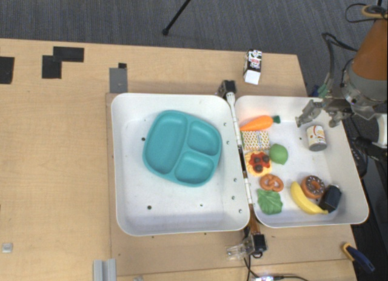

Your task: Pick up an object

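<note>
Camera view looks down on two white bins. The gripper (320, 111) hangs over the far right part of the right bin (357, 204). Its two fingers are spread apart and nothing is between them. A small can (316, 137) lies on its side just below the gripper, close to it but not held. The can's long way runs up and down the picture, tipped a little, with its round end facing the near side. The left bin (130, 213) holds a blue plate (182, 146). A carrot (257, 123) lies to the left of the can.
</note>
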`<state>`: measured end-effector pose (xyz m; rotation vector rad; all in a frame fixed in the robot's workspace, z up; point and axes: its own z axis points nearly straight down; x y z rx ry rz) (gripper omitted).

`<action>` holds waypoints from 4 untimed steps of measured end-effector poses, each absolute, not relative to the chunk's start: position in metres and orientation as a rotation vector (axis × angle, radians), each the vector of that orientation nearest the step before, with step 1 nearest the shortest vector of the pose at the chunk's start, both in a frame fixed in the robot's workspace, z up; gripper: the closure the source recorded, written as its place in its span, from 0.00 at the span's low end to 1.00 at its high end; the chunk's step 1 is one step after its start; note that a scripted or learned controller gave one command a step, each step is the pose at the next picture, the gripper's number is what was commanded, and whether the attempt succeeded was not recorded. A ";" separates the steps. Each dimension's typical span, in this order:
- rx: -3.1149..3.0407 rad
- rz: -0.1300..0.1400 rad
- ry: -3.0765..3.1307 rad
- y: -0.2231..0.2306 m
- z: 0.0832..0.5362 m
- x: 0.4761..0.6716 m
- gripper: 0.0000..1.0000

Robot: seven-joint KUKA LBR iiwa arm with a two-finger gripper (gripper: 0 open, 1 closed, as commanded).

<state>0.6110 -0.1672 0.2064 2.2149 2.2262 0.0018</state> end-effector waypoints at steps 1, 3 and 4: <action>2.204 0.011 2.215 -0.187 0.119 0.615 0.00; 2.199 0.017 2.216 -0.186 0.130 0.617 0.00; 2.198 0.018 2.216 -0.194 0.115 0.622 0.00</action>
